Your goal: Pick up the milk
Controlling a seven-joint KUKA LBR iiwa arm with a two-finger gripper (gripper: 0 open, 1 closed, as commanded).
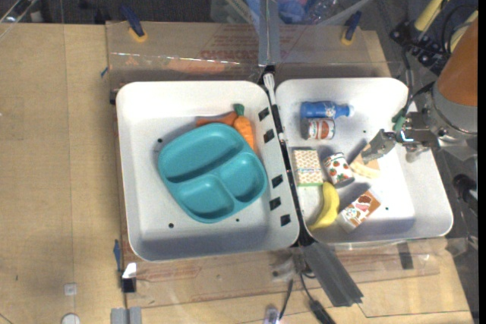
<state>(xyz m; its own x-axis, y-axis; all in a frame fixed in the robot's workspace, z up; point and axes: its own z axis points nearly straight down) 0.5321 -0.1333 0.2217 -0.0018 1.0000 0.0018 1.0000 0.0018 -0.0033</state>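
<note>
Two shallow white bins sit side by side, parted by a central divider [273, 155] marked with black patches, and everything here is placed from that divider. The left bin [137, 163] holds a teal compartment plate [211, 172], tilted and lying close to the divider, with a carrot [241, 125] poking out from under the plate's far edge, nearly against the divider. The right bin [425, 193] holds the smaller things: a blue bottle [325, 110] lying on its side a little way off the divider toward the far wall, a small can [321, 130] just beside it on the near side, a checked green-and-tan packet [307, 167] lying right along the divider, and a banana [326, 206] just beside the divider toward the near wall. The milk [339, 168], a small white carton with red markings, lies between the packet and the gripper, above the banana's upper end. A small brown-and-white box [360, 210] rests beyond the banana, away from the divider. The gripper [372, 149] reaches in from the far side of the right bin, its tip low near the milk; I cannot tell how it stands, and nothing is visibly held.
</note>
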